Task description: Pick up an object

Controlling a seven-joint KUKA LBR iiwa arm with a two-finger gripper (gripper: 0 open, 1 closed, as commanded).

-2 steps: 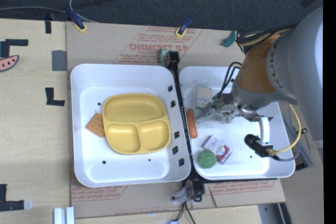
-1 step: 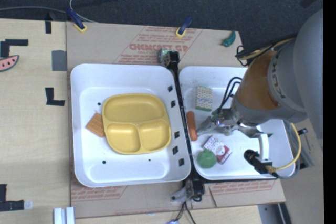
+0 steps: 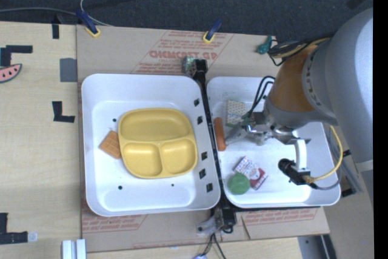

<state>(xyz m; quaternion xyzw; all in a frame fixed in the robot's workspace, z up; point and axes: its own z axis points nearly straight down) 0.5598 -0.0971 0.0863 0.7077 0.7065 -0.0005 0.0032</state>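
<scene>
In the right bin (image 3: 315,130) my gripper (image 3: 238,130) hangs low near the bin's left side, pointing left, with the orange-banded wrist (image 3: 290,91) behind it. An orange sausage-shaped piece (image 3: 219,133) lies along the bin's left wall, just left of the gripper. A small checked packet (image 3: 235,110) sits just above the gripper. Nearer the front edge lie a red and white packet (image 3: 251,171) and a green ball (image 3: 238,184), apart from the gripper. Nothing can be seen held.
The left bin (image 3: 97,130) holds a yellow divided plate (image 3: 157,141) with a tan square piece (image 3: 110,144) at its left side. A black divider (image 3: 206,130) runs between the bins. Cables and a black connector (image 3: 294,171) hang off the arm over the right bin.
</scene>
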